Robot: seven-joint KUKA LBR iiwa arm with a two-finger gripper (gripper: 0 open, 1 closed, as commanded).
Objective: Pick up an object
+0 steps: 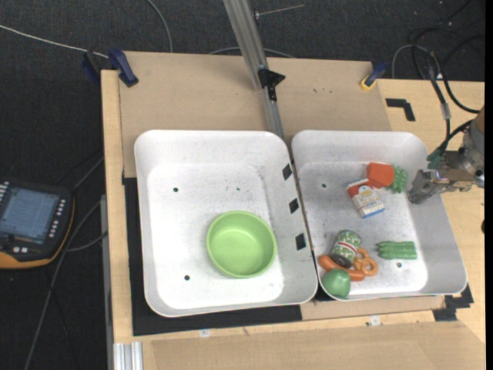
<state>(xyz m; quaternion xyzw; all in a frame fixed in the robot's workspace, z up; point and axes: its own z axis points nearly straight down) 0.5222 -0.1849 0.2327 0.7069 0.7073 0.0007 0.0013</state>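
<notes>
- Camera view: two shallow white bins sit side by side on a tan worktop point(200, 91); black clips join their touching rims.
- The left bin point(166, 168) holds one light green bowl point(241, 243), upright, near its front right corner.
- The right bin point(431, 230) holds a loose group of small things, all lying on its floor.
- An orange block point(380, 174) lies near the back, with a small green leafy piece point(400, 179) touching its right side.
- Just in front of the block a small white carton point(366, 199) with a red top lies tilted; it carries print, but the writing is too small to read.
- A green ridged vegetable toy point(396, 250) lies toward the front right, apart from the rest.
- At the front left a small can point(347, 244) with a red and green label lies on its side; no words on it can be made out.
- Orange scissor-like handles point(356, 266) touch the can, and a green ball point(336, 283) rests against the front rim.
- The gripper point(424, 188) hangs over the right bin's right rim, just right of the leafy piece and touching none of the things.
- Whether its fingers are apart or together cannot be told from here; nothing shows between them.
- A metal pole point(245, 29) slants across the worktop's back, and a handheld screen unit point(31, 222) lies on the dark floor at left; its display is unreadable.
</notes>
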